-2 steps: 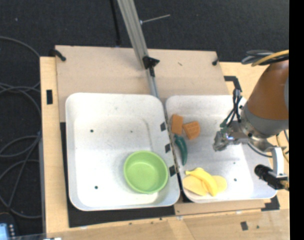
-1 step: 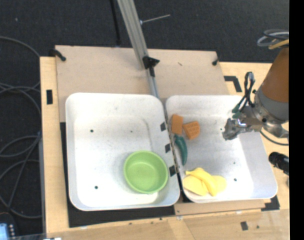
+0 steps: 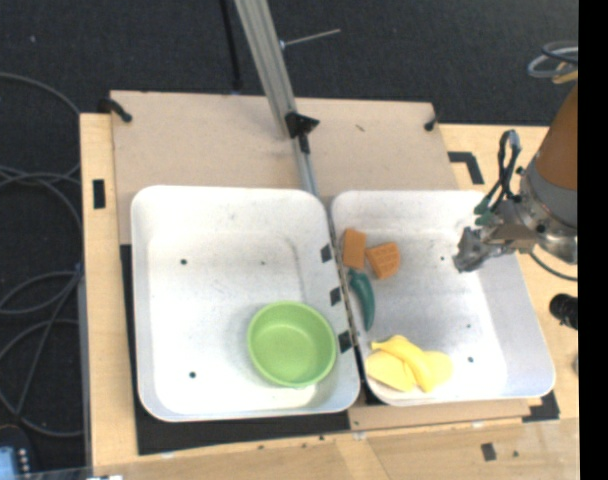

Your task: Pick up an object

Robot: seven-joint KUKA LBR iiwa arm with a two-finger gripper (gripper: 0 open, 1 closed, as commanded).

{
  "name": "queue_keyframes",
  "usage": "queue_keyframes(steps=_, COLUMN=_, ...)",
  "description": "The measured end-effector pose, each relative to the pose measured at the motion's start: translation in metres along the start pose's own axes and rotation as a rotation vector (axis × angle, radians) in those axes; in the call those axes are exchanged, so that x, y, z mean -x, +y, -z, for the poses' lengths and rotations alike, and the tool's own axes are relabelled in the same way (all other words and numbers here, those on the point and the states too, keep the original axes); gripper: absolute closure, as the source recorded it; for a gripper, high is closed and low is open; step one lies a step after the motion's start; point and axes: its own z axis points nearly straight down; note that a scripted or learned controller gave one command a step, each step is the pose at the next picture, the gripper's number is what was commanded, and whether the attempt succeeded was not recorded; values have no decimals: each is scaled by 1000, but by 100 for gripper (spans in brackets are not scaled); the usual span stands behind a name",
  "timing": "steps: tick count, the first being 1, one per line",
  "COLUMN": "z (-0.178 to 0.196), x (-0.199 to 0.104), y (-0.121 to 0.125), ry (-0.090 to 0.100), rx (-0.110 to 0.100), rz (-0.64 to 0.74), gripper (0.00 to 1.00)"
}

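Gripper [image 3: 468, 255] at 3 o'clock of the right bin [image 3: 504, 353], finger state impossible to tell. Orange block [image 3: 383, 259] at 9 — crowding the wall, beside banana [image 3: 409, 364]; likely to slip out.

A metal rail [image 3: 269, 53] slants across the table [image 3: 224, 143] far left of the hand; cables [image 3: 24, 268] beyond.

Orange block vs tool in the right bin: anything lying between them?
Nothing. In the camera view, bare white floor of the right bin runs from the orange block to the tool, which sits to the block's right.
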Motion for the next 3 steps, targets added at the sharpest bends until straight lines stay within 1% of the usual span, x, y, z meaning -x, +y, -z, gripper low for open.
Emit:
queue_keyframes(steps=1, z=1, x=-46, y=17, ry=1, rx=-2, rz=1, gripper=100)
queue_keyframes(steps=2, z=-17, x=-97, y=36, ry=2, rx=-5, rz=2, gripper=100)
queue_keyframes(steps=3, z=-37, x=-149, y=56, ry=2, rx=-4, rz=2, gripper=100)
